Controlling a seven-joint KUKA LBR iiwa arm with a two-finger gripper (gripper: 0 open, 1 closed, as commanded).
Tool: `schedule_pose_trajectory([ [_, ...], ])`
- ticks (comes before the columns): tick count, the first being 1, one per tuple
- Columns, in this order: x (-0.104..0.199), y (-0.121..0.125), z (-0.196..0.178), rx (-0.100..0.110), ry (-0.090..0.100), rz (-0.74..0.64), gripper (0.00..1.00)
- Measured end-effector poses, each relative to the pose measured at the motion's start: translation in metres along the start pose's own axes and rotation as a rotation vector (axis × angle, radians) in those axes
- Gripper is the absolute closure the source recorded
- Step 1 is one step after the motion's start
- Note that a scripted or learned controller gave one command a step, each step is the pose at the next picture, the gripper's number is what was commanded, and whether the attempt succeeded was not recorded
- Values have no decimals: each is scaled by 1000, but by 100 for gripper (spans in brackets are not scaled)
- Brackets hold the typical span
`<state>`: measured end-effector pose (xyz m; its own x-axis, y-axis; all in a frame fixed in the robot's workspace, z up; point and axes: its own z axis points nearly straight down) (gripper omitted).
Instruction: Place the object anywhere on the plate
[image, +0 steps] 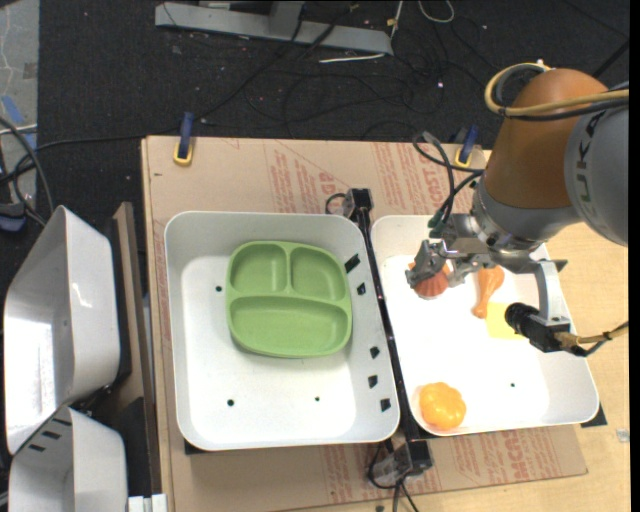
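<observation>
The green plate, split into three compartments, lies in the left bin with nothing on it. My gripper hangs over the upper left part of the right bin. A small reddish-orange object sits directly under the gripper's tip, touching or very close to it. The wrist hides how the gripper meets this object.
An orange drumstick-shaped toy and a flat yellow piece lie just right of the gripper. A round yellow-orange object rests near the right bin's front left corner. The raised rims between the two bins separate gripper and plate.
</observation>
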<state>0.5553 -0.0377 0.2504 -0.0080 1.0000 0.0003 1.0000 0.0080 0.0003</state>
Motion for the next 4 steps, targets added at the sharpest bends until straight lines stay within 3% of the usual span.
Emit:
schedule_pose_trajectory([
  [1,60,13,-4,-2,1,0,100],
  [4,203,58,18,-1,0,1,100],
])
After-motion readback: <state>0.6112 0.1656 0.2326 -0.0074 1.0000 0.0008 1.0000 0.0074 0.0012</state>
